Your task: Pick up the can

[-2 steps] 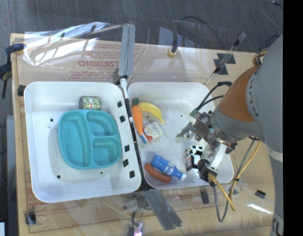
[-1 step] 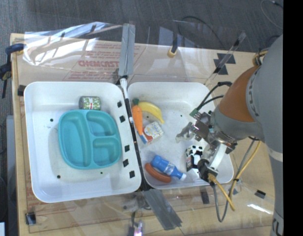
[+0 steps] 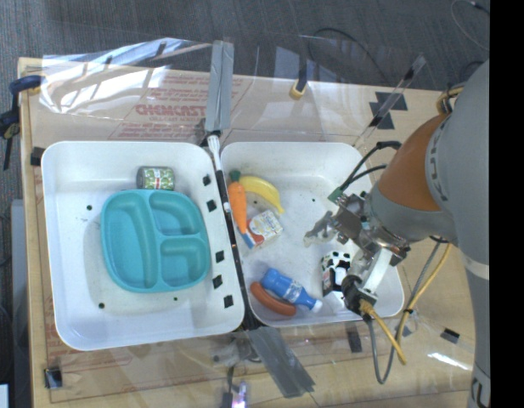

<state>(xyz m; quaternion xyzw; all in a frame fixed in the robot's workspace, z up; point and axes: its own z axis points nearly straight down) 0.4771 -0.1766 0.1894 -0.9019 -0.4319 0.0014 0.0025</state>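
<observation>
The can [image 3: 155, 178] is found in the left bin [image 3: 58, 228], laid flat with its label turned upward, just behind the teal divided plate [image 3: 155, 240] and near the bin's far wall. Its long axis is judged to run across the view, roughly parallel to that wall. Hemmed in by plate and wall, it is best approached from above. The pincer [image 3: 323, 228] is held in the right bin [image 3: 329, 167], over bare floor between a small carton [image 3: 267, 224] and a black-and-white toy [image 3: 336, 270], well apart from the can. How far it is open cannot be told, and nothing is seen held in it. The wall between the bins must be crossed before a grasp can be attempted.
</observation>
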